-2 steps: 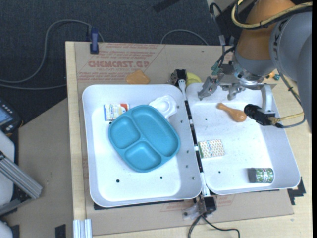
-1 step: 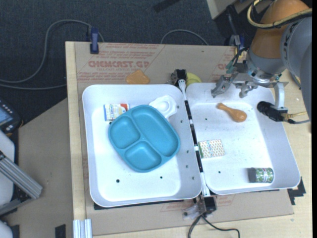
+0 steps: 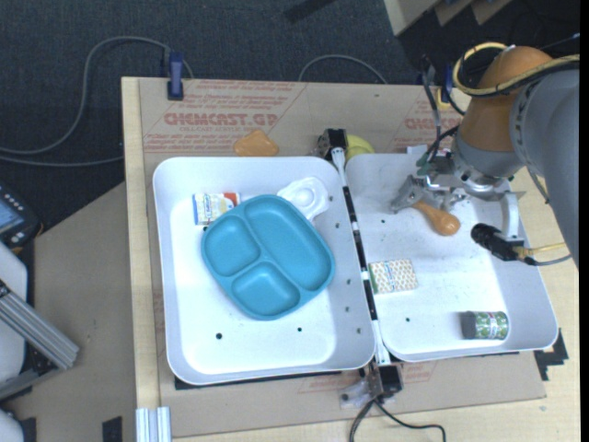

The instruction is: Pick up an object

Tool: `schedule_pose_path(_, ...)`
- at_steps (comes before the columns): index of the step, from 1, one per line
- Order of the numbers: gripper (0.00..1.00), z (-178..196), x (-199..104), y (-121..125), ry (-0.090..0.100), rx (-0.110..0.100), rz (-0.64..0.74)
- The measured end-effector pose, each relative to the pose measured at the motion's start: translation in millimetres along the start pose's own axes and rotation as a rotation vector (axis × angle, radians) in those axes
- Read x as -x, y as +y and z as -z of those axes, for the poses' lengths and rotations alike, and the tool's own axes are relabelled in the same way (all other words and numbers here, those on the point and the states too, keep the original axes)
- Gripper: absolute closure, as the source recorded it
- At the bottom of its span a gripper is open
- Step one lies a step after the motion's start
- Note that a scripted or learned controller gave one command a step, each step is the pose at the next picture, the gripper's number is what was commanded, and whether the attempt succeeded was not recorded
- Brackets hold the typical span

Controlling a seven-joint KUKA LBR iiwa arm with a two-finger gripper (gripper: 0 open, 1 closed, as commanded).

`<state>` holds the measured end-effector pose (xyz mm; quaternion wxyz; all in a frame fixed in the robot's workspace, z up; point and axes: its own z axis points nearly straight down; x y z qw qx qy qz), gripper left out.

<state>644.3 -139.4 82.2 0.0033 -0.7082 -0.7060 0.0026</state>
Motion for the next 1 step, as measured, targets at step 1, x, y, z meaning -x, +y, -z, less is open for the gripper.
schedule_pose_path(1, 1.00, 16.3, -1.7, 3.3, -0.002, 0.011, 0.003)
